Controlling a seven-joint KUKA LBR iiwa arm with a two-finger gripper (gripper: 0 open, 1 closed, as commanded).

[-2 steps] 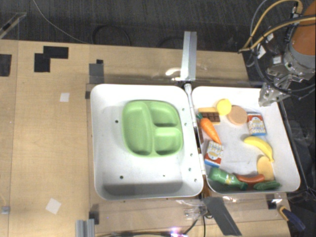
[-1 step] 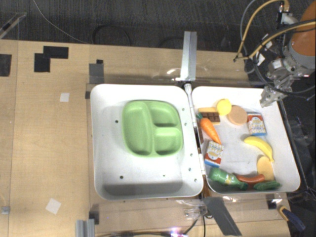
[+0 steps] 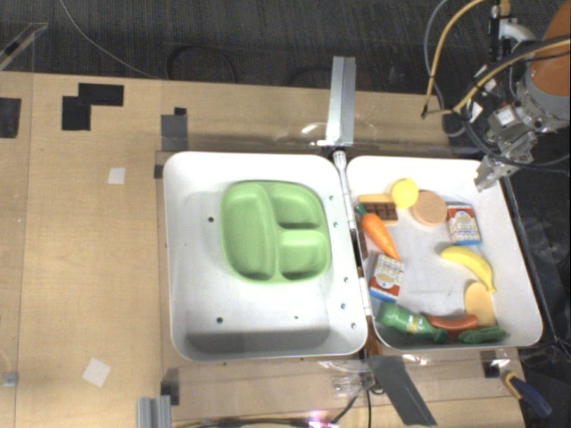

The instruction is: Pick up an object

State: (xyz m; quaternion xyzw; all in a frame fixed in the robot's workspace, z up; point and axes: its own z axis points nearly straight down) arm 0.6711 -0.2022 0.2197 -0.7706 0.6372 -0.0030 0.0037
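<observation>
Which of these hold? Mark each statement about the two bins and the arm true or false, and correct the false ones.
1. The green divided tray lies in the left bin. True.
2. The carrot lies in the left bin. False: it lies in the right bin, near the divider.
3. The gripper is over the right bin's far right corner. True.
4. The gripper holds the banana. False: the banana lies on the bin floor, apart from the gripper.
5. The green bottle lies by the right bin's near edge. True.
</observation>
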